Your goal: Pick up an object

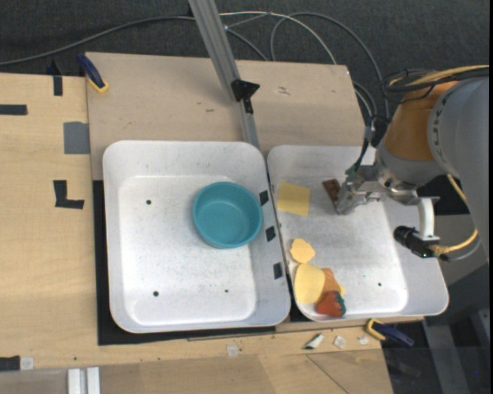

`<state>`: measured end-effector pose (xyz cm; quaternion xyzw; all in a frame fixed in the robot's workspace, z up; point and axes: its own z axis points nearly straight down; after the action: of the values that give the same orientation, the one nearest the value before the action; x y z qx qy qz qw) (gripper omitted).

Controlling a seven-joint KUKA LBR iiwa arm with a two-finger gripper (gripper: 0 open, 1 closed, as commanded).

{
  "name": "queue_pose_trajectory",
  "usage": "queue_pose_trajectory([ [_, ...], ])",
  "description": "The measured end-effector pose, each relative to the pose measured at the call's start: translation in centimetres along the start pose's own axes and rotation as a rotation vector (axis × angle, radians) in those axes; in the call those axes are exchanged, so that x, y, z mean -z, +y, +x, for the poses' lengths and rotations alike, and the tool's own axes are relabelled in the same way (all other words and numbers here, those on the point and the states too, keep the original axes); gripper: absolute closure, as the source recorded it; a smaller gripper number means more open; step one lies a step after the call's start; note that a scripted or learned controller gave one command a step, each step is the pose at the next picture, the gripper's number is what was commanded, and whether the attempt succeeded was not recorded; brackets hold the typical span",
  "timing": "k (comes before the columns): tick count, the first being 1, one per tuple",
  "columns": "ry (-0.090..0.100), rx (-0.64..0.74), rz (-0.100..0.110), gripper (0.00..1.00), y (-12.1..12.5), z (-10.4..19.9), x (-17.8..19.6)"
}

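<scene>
Now I judge the step as the approach: my gripper is low in the right bin, just beside a small brown piece. Whether the jaws are spread or pressed together, I cannot tell. A yellow square lies near this gripper, toward the teal bowl. Next comes closing and lifting. Both bins sit on a wooden bench; cables run behind.

So the counter is light wood with black tape marks stuck on the left side. A brown board sits under two white bins, a metal pole slants across, and cables loop behind.
</scene>
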<state>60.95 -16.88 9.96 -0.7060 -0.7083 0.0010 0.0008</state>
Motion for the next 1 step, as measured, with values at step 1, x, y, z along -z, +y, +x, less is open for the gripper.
queue_pose_trajectory([
  [1,-0.001,-0.002,-0.006,1.00,-0.74,0.31,4.73],
])
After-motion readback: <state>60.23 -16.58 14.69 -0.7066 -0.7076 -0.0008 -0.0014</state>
